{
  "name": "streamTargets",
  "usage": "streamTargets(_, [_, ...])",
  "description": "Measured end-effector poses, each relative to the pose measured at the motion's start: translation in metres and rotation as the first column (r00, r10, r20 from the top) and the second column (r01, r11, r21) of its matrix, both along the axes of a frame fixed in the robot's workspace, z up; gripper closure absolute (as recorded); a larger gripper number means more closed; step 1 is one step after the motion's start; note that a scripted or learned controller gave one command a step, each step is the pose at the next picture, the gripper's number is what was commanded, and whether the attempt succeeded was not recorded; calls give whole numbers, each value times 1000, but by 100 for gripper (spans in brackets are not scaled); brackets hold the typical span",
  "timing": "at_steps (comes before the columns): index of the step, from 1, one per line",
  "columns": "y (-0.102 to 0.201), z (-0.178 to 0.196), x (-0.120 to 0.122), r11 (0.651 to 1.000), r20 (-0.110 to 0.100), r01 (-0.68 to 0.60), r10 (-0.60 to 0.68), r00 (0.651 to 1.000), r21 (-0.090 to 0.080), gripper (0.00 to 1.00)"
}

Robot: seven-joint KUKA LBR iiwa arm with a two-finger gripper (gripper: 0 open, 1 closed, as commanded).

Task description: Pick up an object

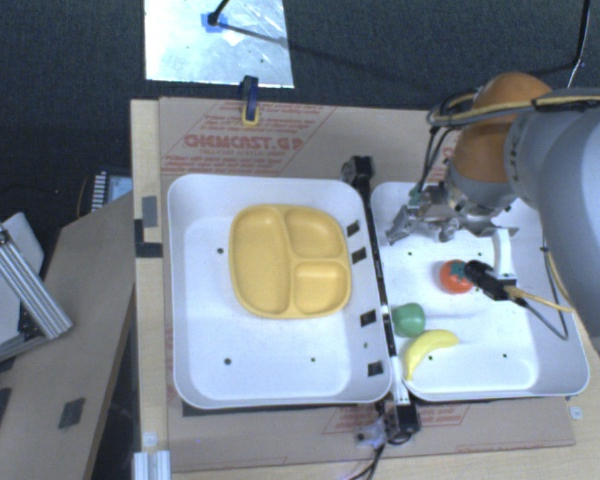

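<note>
Gripper (417,220) low in right bin (550,368), fingers spread wide, holding nothing. Orange ball (454,277) sits near, toward front right. Green ball (409,318) and banana (427,349) farther front.

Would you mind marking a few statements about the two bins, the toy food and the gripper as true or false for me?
1. The yellow divided plate lies in the left bin. True.
2. The banana lies on the plate. False: it lies in the right bin, near its front edge.
3. The green object sits beside the banana, close to the divider between the bins. True.
4. The gripper holds the orange-red object. False: that object lies on the bin floor, apart from the gripper.
5. The plate's compartments hold toy food. False: nothing lies in them.
</note>
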State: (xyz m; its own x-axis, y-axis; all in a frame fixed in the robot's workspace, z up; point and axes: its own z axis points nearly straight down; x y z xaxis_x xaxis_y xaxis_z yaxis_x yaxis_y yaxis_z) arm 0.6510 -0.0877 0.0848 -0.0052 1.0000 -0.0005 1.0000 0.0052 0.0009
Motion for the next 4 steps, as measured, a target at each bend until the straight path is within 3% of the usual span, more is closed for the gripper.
streamTargets(1, [0, 11, 1, 1000, 3, -1, 1, 1000, 0, 100])
streamTargets(3, [4, 122, 0, 1000, 8, -1, 1, 1000, 0, 100])
streamTargets(4, [4, 137, 1, 1000, 3, -1, 1, 1000, 0, 100])
